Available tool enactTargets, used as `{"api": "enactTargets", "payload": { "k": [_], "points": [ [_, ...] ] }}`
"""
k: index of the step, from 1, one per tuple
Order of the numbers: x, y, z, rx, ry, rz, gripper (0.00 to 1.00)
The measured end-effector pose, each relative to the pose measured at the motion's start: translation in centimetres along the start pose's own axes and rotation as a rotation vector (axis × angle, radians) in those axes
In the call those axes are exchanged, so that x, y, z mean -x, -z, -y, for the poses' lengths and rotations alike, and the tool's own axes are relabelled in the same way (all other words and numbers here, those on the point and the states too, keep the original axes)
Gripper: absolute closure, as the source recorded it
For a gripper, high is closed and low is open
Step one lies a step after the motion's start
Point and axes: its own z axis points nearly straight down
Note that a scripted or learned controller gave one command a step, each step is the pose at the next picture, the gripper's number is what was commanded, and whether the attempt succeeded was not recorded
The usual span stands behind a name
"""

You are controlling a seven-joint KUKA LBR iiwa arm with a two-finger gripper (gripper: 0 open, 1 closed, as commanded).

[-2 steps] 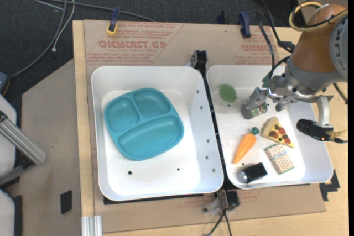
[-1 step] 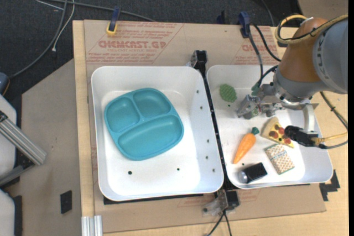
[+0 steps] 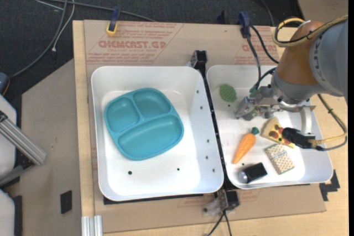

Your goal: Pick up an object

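Observation:
The right bin [image 3: 315,174] holds several small objects. A green lump [image 3: 227,91] lies near its far left corner. An orange toy carrot [image 3: 244,146] lies at the middle, and a yellow pizza-slice toy [image 3: 274,129] sits just right of it. Toward the front are a patterned block [image 3: 280,158] and a black block [image 3: 254,172]. My gripper [image 3: 248,108] hangs low over the bin's middle, between the green lump and the carrot, just left of the pizza slice. I see nothing clearly held in it.
A blue divided plate [image 3: 144,123] lies in the left bin [image 3: 105,174]. The wall between the two bins runs just left of the gripper. The grey arm and its orange band [image 3: 298,63] cover the right bin's far right part. Cables trail over the bin's right rim.

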Motion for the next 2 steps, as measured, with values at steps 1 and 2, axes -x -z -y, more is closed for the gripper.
{"api": "enactTargets", "payload": {
  "k": [1,2],
  "points": [
    [0.0,1.2,-0.1,0.003,0.000,-0.001,1.00],
    [0.1,7.6,-0.7,0.011,0.001,0.003,1.00]
  ]
}}
